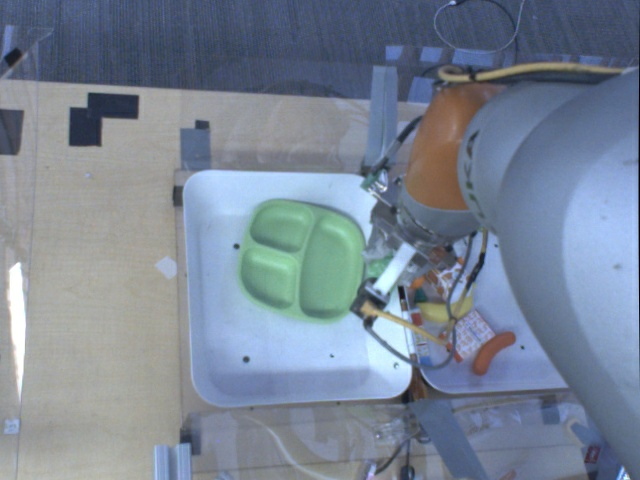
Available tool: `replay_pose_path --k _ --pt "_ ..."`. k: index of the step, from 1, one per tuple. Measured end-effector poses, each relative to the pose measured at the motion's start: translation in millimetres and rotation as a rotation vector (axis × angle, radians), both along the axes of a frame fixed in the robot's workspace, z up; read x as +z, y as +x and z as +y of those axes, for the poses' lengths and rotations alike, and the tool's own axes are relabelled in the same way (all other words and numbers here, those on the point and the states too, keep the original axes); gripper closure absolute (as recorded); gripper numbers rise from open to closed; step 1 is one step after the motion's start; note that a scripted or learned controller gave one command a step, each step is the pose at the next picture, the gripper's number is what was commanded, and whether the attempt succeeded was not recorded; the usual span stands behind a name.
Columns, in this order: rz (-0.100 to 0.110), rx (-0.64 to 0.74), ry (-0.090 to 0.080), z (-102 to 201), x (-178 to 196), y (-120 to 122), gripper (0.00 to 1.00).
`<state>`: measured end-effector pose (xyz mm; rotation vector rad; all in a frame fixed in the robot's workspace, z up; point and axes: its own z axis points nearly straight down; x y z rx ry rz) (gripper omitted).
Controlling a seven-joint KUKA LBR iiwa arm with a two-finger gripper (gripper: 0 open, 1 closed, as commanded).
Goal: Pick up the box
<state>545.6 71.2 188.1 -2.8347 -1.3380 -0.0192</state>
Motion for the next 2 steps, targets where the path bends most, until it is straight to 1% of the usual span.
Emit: replay_pose_path --k 1,2 --pt "0.004 -0.253 -0.003 89.6 -85.2 -44.7 1.00" --pt "0.012 -0.254 -0.007 88.8 -89.0 -47.1 0.00"
